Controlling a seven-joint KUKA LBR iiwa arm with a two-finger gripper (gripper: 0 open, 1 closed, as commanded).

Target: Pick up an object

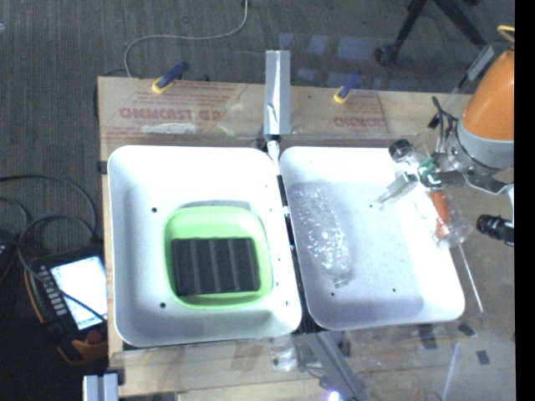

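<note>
A crumpled clear plastic bottle (322, 232) lies lengthwise in the left half of the right bin (435, 303). A green tray with dark slots (217, 257) rests in the left bin (134, 190). My gripper (418, 207) hangs over the upper right part of the right bin, below the orange band of the arm (493, 107). Its two fingers are spread apart, one (391, 193) pointing left and the other (441, 217) pointing down near the bin's right wall. Nothing sits between them. The bottle is well to the gripper's left.
A metal post (277, 98) stands at the back between the bins. Two clamps (170, 76) (348, 88) hold the board at the rear edge. Cables and a tablet (79, 286) lie on the floor at the left. A chair base (418, 15) stands behind.
</note>
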